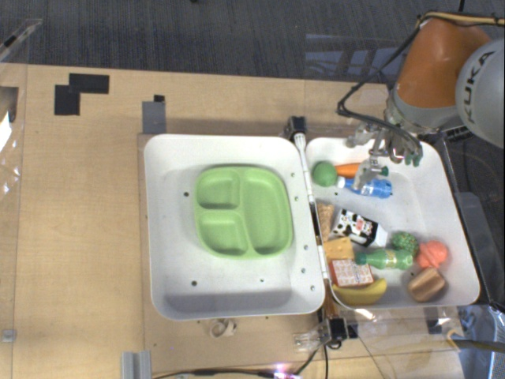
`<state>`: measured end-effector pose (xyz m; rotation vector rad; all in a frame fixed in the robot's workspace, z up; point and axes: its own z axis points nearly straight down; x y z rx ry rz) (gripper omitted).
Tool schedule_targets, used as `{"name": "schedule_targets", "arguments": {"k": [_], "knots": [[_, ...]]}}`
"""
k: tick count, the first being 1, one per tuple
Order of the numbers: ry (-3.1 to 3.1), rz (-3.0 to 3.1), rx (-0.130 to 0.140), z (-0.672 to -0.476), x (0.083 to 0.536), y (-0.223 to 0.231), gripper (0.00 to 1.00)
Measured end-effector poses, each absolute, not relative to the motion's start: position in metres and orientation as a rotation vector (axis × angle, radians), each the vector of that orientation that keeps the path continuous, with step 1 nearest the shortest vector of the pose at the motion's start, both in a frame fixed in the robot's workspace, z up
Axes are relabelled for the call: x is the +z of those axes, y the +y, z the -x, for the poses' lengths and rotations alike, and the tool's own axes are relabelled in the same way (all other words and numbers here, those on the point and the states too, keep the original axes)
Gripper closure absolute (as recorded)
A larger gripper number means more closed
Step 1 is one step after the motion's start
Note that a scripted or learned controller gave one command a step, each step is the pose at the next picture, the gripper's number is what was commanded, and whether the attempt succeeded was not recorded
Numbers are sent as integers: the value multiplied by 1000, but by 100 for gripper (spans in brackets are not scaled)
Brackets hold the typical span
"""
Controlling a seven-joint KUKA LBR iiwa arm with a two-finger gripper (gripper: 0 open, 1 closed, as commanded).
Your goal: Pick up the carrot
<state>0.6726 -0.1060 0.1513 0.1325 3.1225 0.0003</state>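
Wooden tabletop (79, 235) with 2 white bins side by side, dark carpet behind it. Left bin (170, 290) has just 1 thing in it, a green divided plate (241, 212) sitting flat in the middle, so that side looks like the drop zone.

Right bin (454, 212) is where all the clutter lives. The carrot (349, 169) is up near the far end, lying on its side with its leafy green top (323, 173) pointing toward the divider between the bins. Just beside it, on the near side, is a blue bottle (374, 187), pretty much touching it. Further toward the camera there's a black and white box (353, 226), a green bottle (382, 257), broccoli (405, 242), a peach-colored fruit (432, 253), a bread roll (426, 284), a banana (361, 291) and a red and white packet (351, 272).

The end effector (377, 158) hangs right over the carrot's orange end and the blue bottle, reaching in from the right. Can't tell whether it's clenched or released; the metal bits blur together from this angle, and nothing is clearly being grasped.

My guess is it's lining up for the carrot, and the bottle crowding it is the likely snag.
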Motion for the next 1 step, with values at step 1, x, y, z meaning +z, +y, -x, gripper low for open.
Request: {"name": "schedule_targets", "arguments": {"k": [1], "knots": [[3123, -138, -1, -669, 171, -118, 0]]}}
